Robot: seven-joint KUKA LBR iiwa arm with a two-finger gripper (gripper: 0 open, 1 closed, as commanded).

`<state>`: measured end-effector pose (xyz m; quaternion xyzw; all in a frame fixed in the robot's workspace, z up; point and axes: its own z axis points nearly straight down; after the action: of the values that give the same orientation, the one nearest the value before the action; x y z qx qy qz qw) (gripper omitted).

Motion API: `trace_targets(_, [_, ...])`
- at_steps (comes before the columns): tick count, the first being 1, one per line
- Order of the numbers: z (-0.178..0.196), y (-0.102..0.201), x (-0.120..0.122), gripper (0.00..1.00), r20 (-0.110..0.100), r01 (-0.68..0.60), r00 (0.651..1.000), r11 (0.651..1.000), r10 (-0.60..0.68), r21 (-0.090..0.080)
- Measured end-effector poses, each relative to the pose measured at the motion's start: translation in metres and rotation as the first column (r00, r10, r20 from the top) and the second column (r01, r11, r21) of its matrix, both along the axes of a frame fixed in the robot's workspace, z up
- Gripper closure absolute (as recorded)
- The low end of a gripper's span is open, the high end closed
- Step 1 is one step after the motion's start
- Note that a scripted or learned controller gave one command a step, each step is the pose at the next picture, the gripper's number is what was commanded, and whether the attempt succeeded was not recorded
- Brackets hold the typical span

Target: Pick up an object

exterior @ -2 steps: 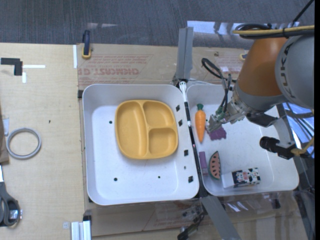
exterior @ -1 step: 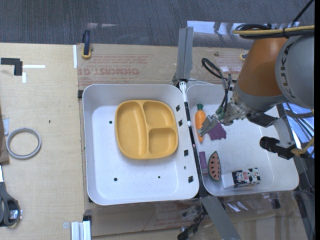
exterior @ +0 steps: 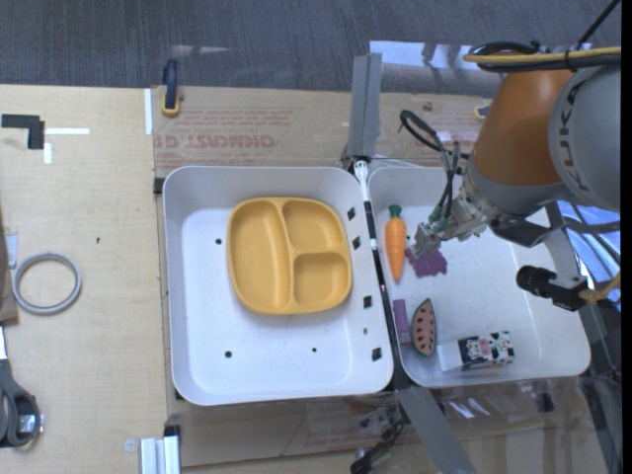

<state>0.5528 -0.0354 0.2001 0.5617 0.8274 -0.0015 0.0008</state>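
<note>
Counting one carrot, one watermelon slice — one yellow plate.

A roll of tape lies on the wooden surface, scissors near it at the left edge.

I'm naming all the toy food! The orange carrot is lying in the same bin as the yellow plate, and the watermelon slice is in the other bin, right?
Not quite. The carrot lies in the right bin, not with the yellow plate, which is in the left bin. The camera view shows it. The watermelon slice is in the right bin too.
</note>
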Motion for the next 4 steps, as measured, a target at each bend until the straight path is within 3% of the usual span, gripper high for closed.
trace_targets(1, [0.0,0.0,0.0,0.0,-0.001,0.0,1.0,1.0,0.0,0.0])
trace_targets(2, [-0.06,-0.065,0.008,0.0,-0.002,0.105,0.994,0.994,-0.105,0.001])
trace_targets(3, [-0.032,-0.063,0.06,0.0,0.001,0.258,0.966,0.966,-0.258,0.001])
trace_targets(4, [-0.109,-0.062,0.029,0.0,-0.002,0.332,0.943,0.943,-0.332,0.002])
